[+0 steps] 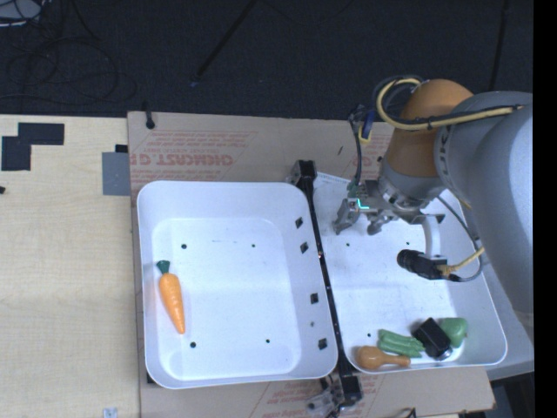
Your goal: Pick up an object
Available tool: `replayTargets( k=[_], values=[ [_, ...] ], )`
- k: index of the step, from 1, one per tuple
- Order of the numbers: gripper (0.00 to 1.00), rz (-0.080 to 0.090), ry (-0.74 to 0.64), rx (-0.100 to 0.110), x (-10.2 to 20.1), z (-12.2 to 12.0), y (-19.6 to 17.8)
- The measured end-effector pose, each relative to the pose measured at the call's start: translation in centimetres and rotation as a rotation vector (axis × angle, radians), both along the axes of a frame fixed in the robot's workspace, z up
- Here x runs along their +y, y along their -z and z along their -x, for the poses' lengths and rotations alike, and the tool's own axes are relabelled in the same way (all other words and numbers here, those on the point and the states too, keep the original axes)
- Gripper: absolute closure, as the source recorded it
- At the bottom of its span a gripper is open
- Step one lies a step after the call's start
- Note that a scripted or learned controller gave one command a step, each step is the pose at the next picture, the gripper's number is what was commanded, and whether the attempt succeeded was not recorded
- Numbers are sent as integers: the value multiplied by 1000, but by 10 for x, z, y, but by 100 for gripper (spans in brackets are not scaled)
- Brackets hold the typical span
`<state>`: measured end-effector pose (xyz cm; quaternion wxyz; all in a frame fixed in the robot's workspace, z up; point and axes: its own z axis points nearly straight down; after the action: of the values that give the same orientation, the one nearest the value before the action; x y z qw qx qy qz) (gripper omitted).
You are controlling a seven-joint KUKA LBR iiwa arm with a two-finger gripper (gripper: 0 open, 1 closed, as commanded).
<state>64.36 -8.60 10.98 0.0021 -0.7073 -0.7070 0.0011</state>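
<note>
Two white bins sit side by side; a toy carrot (171, 300) lies in the left bin (222, 200). Over the right bin's (487, 329) far end, the gripper (364, 219) hovers with narrow jaws, gripping nothing.

Desk (61, 277): pale wood, left of frame
Cardboard sheet (226, 146): under both bins, centre
Cables (52, 7): upper left, dark floor
</note>
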Motion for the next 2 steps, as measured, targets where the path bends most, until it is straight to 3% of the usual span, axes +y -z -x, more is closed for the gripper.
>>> replayTargets(
  k=[1,2],
  values=[
    [100,-1,1,1,-1,0,-10],
    [0,0,1,0,-1,0,-10]
  ],
)
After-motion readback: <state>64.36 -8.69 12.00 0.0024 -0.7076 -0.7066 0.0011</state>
